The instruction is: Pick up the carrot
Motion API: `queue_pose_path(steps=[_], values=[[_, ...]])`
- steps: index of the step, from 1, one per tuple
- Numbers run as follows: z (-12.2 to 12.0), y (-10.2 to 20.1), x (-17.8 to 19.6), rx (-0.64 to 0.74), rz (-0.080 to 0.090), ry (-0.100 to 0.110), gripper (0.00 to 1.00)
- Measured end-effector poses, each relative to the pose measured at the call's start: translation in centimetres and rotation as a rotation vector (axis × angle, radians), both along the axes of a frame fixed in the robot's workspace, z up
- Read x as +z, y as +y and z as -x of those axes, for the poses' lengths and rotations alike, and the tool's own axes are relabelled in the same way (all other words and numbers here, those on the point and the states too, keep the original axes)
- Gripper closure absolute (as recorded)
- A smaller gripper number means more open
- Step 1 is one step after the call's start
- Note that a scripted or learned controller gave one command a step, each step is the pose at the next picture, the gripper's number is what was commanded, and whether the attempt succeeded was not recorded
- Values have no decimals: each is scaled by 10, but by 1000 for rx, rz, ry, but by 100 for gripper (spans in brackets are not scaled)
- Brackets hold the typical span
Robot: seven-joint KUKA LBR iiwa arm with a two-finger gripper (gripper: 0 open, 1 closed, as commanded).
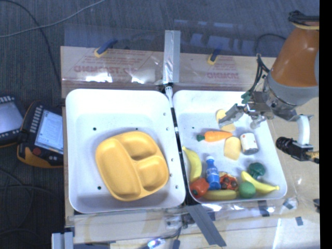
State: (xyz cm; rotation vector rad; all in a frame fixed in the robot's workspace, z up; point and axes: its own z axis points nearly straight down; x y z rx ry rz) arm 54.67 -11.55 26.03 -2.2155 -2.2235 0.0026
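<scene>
The carrot (218, 136) is orange with a green stem end pointing left. It lies flat in the upper middle of the right bin (187, 119). My gripper (241, 118) hangs just above and to the right of it, near the bin's far right side. Its two grey fingers (228, 115) are spread apart and open, with nothing between them. The left finger sits over a small pale yellow piece (222, 114). The carrot is a short gap below the fingertips and is not touched.
Around the carrot lie a pale yellow block (232, 148), a white can (249, 143), a blue bottle (211, 172), bananas (193, 162), a tomato (198, 187) and a green vegetable (256, 169). The left bin (83, 113) holds a yellow divided plate (132, 165).
</scene>
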Motion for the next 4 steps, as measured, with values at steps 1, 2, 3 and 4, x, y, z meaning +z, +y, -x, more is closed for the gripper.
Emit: queue_pose_path(steps=[1, 2, 3, 4], values=[[-48, 18, -59, 66, 1, 0, 0], [-34, -12, -166, -119, 1, -4, 0], [-33, -12, -158, -121, -1, 0, 100], [-22, 34, -78, -169, 2, 0, 100]])
